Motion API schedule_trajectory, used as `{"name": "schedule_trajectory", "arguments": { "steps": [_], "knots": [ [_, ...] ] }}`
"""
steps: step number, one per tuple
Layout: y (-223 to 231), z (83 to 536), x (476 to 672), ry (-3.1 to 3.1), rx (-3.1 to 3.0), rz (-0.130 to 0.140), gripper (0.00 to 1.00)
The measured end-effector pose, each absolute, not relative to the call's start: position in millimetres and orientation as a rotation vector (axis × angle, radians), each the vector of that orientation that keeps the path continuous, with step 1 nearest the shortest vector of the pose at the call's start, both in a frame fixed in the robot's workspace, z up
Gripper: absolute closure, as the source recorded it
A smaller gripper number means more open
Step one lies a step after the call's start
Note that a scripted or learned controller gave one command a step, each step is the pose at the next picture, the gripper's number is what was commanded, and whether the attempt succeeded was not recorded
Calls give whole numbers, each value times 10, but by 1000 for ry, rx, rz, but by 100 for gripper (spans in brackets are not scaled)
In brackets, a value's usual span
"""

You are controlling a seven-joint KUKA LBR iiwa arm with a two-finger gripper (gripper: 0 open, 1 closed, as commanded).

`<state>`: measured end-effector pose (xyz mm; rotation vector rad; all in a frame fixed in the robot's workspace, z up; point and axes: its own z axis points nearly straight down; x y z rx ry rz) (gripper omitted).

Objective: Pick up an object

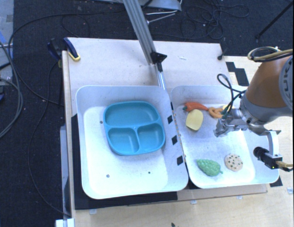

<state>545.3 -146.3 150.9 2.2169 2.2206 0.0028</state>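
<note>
1. Camera view: two shallow white bins sit side by side on the desk [113,56]. The left bin [90,174] holds a blue divided tray [135,127] with three compartments, lying a little above the bin's middle.
2. The right bin [203,150] holds four small things. A yellow piece [194,120] lies in its upper left part, and an orange carrot-like piece [196,106] lies just above it, seemingly touching it. A green leafy piece [209,167] lies near the front edge, and a round cookie [233,162] with dark chips lies just to its right, apart from it.
3. The arm [270,89] reaches in from the right, and its tool [222,126] is over the right bin's upper right part, near the yellow piece and well apart from the cookie and the green piece.
4. I cannot tell the tool's state; no object is seen in it.
5. A slanted metal pole [139,25] crosses the desk from above.
</note>
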Motion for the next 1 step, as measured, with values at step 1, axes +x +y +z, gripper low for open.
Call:
{"name": "schedule_trajectory", "arguments": {
  "steps": [1],
  "knots": [
    [-1442,2109,5393,2220,2215,5,100]
  ]
}}
